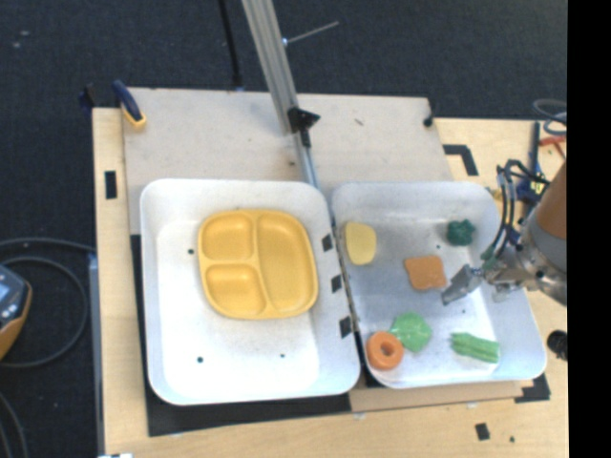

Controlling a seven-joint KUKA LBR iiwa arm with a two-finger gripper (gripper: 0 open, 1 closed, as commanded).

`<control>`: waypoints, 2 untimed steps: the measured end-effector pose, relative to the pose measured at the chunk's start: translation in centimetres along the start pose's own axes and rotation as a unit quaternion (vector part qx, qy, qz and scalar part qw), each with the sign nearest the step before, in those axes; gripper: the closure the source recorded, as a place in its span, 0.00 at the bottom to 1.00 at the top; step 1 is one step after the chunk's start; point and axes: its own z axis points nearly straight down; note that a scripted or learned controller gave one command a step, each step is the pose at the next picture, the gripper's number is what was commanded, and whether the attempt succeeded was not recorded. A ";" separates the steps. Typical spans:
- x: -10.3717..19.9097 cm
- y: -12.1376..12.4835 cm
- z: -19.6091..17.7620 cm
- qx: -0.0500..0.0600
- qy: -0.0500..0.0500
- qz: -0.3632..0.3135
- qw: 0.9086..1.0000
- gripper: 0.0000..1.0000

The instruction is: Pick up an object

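In right bin (382, 203): pincer (465, 284) spread open, ungripping, just right of orange block (425, 273).

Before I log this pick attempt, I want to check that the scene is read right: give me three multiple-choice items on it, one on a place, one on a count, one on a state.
1. Where does the yellow divided plate lie?
A. In the left bin
B. In the right bin
C. On the bare bench

2. How many loose objects lie in the right bin?
A. Three
B. Six
C. Nine

3. What is between the fingers of the gripper?
A. The orange ring
B. The dark green piece
C. Nothing visible

Answers:
1 A: the plate sits inside the left bin.
2 B: pale yellow piece, dark green piece, orange block, orange ring, and two light green pieces.
3 C: the gripper sits beside the orange block with no object between its fingers.
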 end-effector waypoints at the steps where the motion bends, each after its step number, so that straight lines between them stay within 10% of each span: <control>1: 0.9 -0.4 4.9 0.001 0.001 0.000 1.000 0.00; 2: 0.7 -0.3 10.0 -0.003 -0.001 0.001 1.000 0.00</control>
